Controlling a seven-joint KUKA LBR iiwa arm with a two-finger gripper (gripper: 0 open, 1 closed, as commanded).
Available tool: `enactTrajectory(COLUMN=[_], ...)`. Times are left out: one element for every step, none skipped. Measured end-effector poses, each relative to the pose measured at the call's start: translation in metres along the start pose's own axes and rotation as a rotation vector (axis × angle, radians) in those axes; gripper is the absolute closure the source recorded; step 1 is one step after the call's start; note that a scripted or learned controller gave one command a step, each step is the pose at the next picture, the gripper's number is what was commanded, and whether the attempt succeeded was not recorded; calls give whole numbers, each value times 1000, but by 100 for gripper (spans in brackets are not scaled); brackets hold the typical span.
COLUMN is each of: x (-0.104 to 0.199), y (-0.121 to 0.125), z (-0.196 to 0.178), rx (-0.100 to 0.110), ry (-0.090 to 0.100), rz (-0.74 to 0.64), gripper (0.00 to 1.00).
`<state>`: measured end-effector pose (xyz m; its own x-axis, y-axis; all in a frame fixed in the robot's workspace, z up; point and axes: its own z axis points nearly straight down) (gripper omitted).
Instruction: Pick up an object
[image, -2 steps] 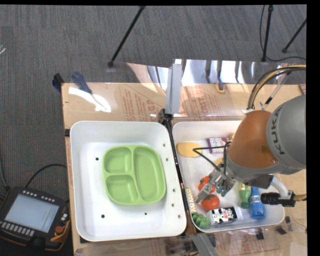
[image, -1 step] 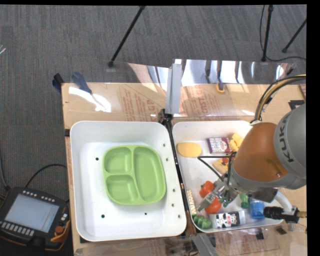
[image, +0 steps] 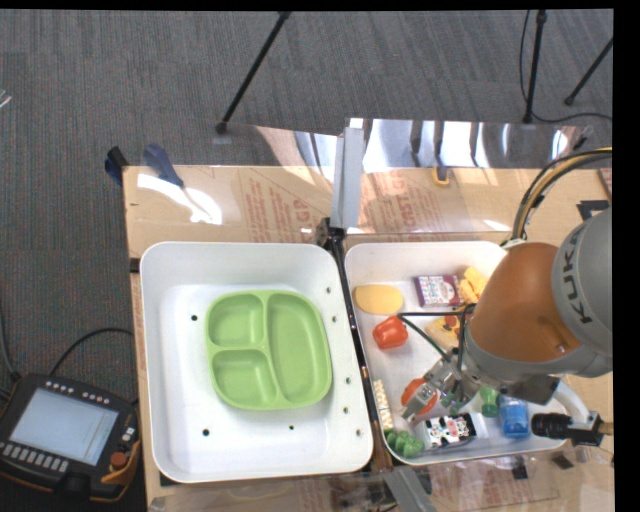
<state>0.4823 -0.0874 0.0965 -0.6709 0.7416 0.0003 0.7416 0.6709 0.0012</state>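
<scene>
The right bin (image: 400, 262) holds several small objects: a yellow oval piece (image: 378, 298), a red tomato-like piece (image: 390, 333), a purple box (image: 437, 290), a yellow item (image: 473, 281), an orange-red piece (image: 418, 396), a green piece (image: 403, 441), a black and white pack (image: 449, 430) and a blue block (image: 514, 417). My gripper (image: 437, 392) hangs low over the bin's front part, right by the orange-red piece and above the black and white pack. The orange wrist band and grey arm cover the bin's right side.
The left bin (image: 170, 275) carries a green three-compartment plate (image: 268, 348). A teach pendant (image: 65, 430) lies on the floor at lower left. A metal post (image: 345, 180) stands between the bins at the back. Tripod legs cross the carpet behind.
</scene>
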Motion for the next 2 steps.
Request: enactTrajectory(x=[-44, 12], y=[41, 84], z=[8, -119], rx=[-2, -3], ry=[-2, -2], rz=[286, 370], gripper=[100, 100])
